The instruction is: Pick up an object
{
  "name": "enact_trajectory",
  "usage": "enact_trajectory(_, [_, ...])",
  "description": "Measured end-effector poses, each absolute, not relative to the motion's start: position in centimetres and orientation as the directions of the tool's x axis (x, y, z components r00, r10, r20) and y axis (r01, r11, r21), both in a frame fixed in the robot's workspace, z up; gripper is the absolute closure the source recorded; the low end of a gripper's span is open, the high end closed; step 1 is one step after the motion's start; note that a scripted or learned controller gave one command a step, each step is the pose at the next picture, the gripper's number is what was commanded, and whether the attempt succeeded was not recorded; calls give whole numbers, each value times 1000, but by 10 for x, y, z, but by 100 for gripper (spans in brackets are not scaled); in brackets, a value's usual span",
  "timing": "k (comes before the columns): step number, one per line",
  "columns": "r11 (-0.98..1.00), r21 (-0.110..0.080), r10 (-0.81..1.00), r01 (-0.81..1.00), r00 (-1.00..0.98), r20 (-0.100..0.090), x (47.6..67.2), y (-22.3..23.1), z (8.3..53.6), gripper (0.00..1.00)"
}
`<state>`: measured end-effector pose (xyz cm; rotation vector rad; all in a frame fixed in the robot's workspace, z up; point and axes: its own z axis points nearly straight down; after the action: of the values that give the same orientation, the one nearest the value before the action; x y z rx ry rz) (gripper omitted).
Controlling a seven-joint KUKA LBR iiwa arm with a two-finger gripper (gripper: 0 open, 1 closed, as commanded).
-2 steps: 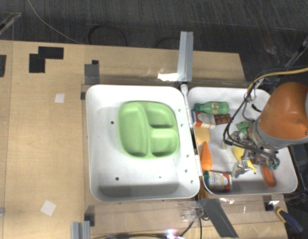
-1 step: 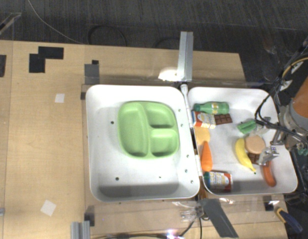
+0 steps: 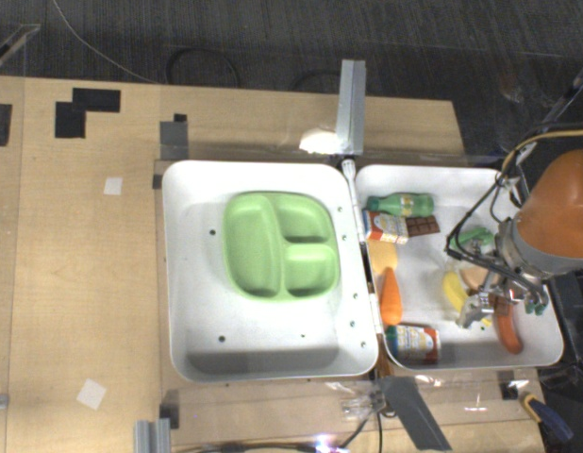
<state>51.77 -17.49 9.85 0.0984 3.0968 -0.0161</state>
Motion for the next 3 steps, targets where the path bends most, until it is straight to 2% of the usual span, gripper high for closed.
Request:
enact_trajectory(1, [985, 1, 174, 174, -984, -22, 495, -112, 91, 0])
enact_trajectory(2, [986, 0, 167, 167, -985, -39, 501, -112, 105, 100])
enact_trajectory(3, [960, 1, 281, 281, -959, -22, 565, -147, 242, 100])
